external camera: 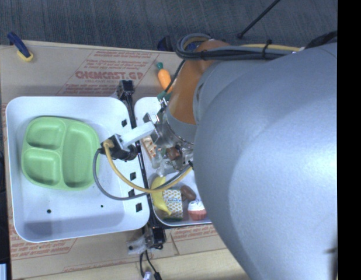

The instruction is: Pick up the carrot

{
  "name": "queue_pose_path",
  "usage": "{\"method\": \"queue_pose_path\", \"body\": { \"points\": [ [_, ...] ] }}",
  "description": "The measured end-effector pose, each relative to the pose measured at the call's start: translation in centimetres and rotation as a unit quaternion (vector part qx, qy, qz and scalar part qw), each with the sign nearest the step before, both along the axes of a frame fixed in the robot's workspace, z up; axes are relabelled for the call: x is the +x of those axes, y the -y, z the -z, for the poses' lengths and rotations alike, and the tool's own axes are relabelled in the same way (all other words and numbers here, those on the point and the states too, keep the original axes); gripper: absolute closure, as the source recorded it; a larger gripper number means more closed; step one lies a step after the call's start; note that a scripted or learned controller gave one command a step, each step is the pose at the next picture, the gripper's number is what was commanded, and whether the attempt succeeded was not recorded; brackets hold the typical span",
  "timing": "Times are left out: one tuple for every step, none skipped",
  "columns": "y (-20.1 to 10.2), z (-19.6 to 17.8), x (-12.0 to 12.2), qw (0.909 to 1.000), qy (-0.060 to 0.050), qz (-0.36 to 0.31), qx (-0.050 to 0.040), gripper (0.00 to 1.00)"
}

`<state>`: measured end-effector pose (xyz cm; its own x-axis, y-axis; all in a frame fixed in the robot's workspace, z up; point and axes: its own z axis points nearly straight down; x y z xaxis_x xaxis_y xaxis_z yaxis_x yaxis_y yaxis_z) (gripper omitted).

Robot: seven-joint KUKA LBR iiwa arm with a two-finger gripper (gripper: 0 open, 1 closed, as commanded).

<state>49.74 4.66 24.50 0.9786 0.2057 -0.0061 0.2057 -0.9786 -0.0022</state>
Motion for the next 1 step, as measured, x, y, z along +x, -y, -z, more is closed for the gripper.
{"method": "queue_pose_path", "body": {
  "points": [
    [-2.34,5.43,-2.21,1.0000,0.000,-0.003,0.0010,1.00]
  ]
}}
